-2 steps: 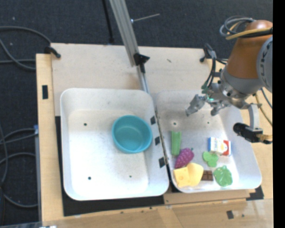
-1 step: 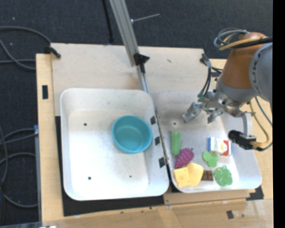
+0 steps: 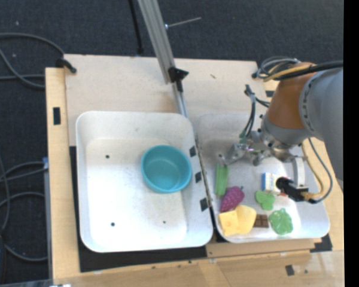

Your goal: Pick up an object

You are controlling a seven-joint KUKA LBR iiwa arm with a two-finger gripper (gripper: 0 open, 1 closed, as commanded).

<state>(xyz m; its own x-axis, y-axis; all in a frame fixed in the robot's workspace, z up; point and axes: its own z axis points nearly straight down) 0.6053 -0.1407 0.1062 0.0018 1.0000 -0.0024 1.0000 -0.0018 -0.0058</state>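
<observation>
Beige bench (image 3: 119, 82) | dark carpet (image 3: 60, 17) | pincer (image 3: 242, 152) state: cannot tell

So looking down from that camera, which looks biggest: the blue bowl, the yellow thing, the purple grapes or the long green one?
1. Blue bowl, clearly largest.
2. Yellow thing.
3. Purple grapes and the long green one look about alike, one rounder, one longer and thinner, so I won't rank them.

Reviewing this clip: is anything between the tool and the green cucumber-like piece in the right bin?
Nothing visible stands between them. The tool hangs over the right bin, just up and right of the long green piece, with bare bin floor between. The purple grape-like toy and yellow piece lie beyond it.
</observation>
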